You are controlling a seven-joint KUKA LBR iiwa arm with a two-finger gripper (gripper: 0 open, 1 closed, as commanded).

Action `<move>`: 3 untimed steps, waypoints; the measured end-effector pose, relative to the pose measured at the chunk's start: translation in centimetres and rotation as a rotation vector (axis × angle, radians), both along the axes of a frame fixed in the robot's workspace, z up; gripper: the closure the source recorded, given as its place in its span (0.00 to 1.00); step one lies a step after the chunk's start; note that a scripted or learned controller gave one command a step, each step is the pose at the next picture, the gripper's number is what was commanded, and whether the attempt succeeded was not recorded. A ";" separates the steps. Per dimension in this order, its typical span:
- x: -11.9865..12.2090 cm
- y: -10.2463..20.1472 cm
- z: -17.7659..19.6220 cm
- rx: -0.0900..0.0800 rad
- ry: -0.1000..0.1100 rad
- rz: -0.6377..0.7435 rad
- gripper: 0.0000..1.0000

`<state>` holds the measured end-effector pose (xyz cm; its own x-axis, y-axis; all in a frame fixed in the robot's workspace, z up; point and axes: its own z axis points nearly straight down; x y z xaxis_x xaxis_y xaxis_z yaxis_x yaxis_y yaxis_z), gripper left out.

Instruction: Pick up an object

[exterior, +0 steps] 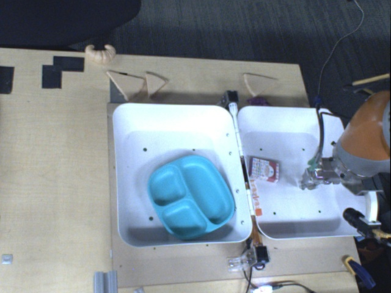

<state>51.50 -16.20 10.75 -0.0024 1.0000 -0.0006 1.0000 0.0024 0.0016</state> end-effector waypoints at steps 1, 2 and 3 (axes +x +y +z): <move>-2.3 -2.7 -0.7 0.000 0.000 -0.001 1.00; 2.0 -4.4 2.0 -0.001 -0.003 0.003 1.00; 8.1 -4.3 2.2 0.000 -0.003 0.005 1.00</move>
